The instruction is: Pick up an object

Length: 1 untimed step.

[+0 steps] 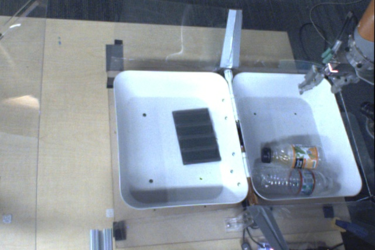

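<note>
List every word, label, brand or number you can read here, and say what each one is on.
No text can be read.
Amber bottle: its orange, green and white label is too blurred to read.
Clear bottle: its dark label with a red band is too small and blurred to read.
Black ridged pad: no markings visible.

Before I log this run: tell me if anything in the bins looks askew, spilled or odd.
Nothing spilled or damaged. Two bottles lie on their sides in the right bin: an amber bottle and, beside it at the near wall, a clear bottle. A black pad lies flat but slightly skewed in the left bin. The gripper hovers over the right bin's far corner.
</note>
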{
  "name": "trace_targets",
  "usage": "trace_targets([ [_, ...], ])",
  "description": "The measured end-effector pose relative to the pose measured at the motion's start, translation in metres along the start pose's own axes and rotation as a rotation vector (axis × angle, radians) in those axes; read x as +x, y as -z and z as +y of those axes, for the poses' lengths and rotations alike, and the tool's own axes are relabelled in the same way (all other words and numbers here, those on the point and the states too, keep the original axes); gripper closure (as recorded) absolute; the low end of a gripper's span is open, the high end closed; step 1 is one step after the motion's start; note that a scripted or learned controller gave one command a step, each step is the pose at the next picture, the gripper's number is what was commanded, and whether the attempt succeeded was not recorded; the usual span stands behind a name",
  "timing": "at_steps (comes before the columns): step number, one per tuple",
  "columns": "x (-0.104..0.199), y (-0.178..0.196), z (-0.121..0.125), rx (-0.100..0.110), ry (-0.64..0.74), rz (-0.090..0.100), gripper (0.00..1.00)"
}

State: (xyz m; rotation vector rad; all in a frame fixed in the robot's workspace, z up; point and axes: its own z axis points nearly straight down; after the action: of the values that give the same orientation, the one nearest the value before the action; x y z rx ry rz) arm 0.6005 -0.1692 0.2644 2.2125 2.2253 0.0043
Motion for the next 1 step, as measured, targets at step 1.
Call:
trace_targets([
  [1, -0.0004, -0.1531, -0.0676, 0.002, -0.020, 0.001, 0.00],
])
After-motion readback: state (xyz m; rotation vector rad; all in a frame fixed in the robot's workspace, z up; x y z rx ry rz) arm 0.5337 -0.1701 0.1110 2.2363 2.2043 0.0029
